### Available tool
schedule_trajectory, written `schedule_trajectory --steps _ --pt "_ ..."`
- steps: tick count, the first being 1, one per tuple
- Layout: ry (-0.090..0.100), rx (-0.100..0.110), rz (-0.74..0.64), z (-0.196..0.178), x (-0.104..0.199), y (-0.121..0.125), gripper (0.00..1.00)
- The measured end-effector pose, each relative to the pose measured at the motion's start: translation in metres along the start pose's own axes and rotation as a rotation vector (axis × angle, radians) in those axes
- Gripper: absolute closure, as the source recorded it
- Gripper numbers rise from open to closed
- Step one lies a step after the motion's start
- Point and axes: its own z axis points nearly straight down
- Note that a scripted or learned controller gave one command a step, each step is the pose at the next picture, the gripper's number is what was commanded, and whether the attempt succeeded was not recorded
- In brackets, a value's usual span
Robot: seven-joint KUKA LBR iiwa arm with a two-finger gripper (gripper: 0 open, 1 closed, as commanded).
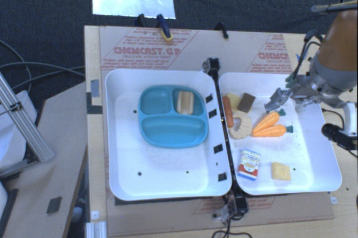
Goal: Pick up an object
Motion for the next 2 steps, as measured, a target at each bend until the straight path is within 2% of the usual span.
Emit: schedule_trajectory --steps 1,2 --pt "-0.002 -0.013 -0.002 -0.007 0.000 0.002 0.00" --pt "0.000 -0.008 -0.001 0.052 0.009 0.001 0.00"
